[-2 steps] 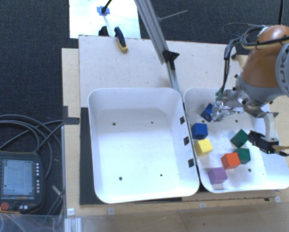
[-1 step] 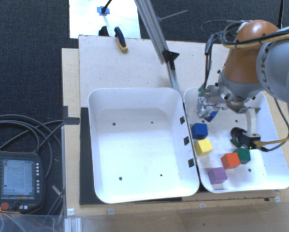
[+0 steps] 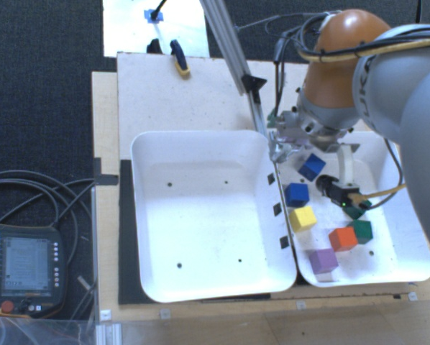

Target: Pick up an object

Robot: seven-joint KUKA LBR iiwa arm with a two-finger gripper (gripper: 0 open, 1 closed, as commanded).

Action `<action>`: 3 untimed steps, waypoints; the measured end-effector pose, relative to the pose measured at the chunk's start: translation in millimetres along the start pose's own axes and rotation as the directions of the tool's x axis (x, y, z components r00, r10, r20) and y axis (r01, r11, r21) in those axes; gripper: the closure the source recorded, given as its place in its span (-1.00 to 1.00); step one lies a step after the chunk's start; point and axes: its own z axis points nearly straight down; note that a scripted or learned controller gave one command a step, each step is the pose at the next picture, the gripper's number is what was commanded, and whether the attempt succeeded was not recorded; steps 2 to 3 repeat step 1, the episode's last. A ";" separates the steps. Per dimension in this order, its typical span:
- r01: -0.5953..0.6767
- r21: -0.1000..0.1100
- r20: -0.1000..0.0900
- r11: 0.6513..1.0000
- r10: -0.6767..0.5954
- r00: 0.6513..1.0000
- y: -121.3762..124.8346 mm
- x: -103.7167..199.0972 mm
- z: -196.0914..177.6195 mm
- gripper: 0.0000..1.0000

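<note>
Gripper [image 3: 310,152]: above right white bin's [image 3: 409,254] far-left corner; finger state unclear.
Cubes: two blue plastic cubes [image 3: 312,167] [image 3: 297,194], yellow cube [image 3: 303,218], along the left wall.

The grey arm [image 3: 387,70] with its orange band reaches in from the right over the right bin [image 3: 405,261]. In that bin lie two blue cubes [image 3: 312,167] [image 3: 297,194], a yellow cube [image 3: 303,218], an orange cube [image 3: 342,238], a green cube [image 3: 363,230] and a purple cube [image 3: 323,261]. The left bin [image 3: 200,214] adjoins it on the tabletop [image 3: 172,99]. A teach pendant [image 3: 24,268] with cables sits at far left.
</note>
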 end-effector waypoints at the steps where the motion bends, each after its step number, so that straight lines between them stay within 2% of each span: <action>1: 0.000 0.000 0.000 1.000 0.000 1.000 23.4 56.6 -2.2 1.00; 3: 0.000 0.000 0.000 1.000 0.000 1.000 23.4 56.6 -2.2 1.00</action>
